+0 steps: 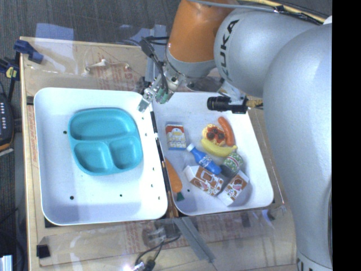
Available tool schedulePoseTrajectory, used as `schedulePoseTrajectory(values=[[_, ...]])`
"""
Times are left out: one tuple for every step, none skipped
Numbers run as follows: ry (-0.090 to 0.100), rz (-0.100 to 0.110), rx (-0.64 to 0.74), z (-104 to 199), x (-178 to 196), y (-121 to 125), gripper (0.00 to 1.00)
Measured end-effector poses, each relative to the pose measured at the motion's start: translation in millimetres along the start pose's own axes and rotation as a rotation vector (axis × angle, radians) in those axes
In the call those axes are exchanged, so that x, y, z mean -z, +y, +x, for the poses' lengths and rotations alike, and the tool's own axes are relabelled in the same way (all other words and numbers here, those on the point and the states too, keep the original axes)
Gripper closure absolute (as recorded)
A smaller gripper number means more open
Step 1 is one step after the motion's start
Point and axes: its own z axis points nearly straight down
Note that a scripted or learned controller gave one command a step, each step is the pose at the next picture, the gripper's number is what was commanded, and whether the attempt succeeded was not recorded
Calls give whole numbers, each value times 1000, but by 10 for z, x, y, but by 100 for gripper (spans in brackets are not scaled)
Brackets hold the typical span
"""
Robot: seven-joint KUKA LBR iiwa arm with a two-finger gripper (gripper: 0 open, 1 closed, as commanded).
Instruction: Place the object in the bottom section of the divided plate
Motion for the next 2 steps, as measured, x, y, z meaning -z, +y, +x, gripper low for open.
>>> schedulePoseTrajectory(values=[[-3, -3, 42, 43, 303, -94, 100], [2, 2, 8, 205, 369, -216, 100]])
